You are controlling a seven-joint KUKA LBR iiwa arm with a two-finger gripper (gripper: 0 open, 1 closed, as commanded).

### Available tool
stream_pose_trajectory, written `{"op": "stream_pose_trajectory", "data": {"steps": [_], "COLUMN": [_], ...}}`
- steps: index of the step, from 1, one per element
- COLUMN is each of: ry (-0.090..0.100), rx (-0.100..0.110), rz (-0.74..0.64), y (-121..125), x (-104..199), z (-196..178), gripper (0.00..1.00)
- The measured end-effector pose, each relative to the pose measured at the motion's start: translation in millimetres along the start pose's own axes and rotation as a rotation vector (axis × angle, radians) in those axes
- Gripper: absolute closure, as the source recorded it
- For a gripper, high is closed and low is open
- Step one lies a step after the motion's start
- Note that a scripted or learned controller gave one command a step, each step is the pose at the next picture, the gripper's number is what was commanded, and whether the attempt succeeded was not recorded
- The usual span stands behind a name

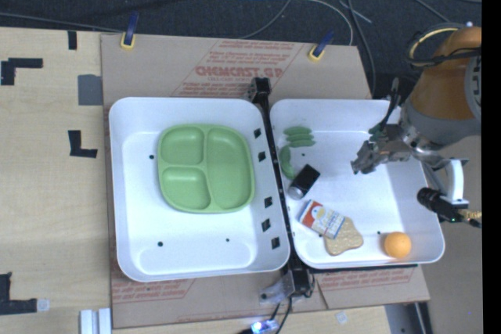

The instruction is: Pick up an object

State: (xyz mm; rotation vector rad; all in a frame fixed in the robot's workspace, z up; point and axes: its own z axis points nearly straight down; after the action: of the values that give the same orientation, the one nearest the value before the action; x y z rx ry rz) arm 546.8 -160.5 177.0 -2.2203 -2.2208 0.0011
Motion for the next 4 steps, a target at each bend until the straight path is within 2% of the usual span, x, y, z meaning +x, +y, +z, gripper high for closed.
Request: {"op": "stream_pose_trajectory", "data": {"steps": [1,4], "ry": [-0.001,-0.001], "rx": [-0.003,0.0], "rz": [-0.001,-0.003], "y": [0.6,24.2], "x": [0.2,143.4], "z": [-51.8,-27.1], "gripper": [1.0,1.0]}}
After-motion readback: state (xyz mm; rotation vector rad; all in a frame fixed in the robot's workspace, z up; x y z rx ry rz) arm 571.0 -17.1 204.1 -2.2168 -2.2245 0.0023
